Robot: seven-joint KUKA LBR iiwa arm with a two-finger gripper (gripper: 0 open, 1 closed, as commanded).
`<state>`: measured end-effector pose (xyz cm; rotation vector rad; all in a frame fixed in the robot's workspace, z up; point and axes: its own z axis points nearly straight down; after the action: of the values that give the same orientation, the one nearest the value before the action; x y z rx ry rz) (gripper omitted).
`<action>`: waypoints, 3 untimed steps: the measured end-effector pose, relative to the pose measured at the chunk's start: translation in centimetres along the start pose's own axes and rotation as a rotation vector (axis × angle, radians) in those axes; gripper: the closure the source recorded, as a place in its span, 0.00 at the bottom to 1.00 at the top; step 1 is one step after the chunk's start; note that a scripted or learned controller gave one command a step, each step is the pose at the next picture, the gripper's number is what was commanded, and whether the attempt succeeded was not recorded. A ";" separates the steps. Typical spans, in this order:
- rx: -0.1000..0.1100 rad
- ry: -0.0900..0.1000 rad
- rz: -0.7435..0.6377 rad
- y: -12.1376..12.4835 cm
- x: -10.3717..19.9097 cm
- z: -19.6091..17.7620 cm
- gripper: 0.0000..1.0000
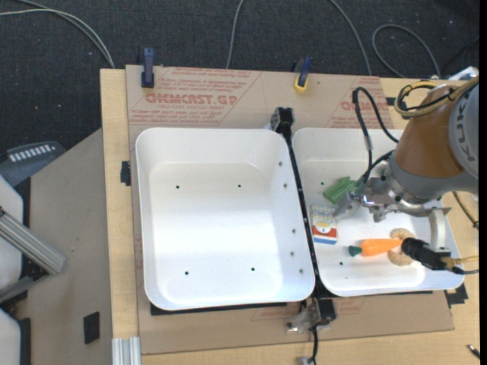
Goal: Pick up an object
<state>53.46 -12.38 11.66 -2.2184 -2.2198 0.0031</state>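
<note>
my claw (364, 198) hangs low in the right bin (342, 276), beside the green piece (337, 189); whether it is apart or together i cannot tell. i should centre over that piece before lifting, clear of the carrot (377, 247).

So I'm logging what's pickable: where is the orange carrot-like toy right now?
The orange carrot toy lies near the front edge of the right bin, between the small white card to its left and a tan piece to its right.
</note>
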 end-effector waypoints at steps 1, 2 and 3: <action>-0.005 -0.001 0.001 0.1 -0.1 -1.3 1.00; -0.008 -0.001 0.000 0.0 0.1 -5.5 1.00; -0.009 -0.002 0.000 1.0 -0.2 -10.5 1.00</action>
<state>54.53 -12.56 22.13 -2.2238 -2.2248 -0.0048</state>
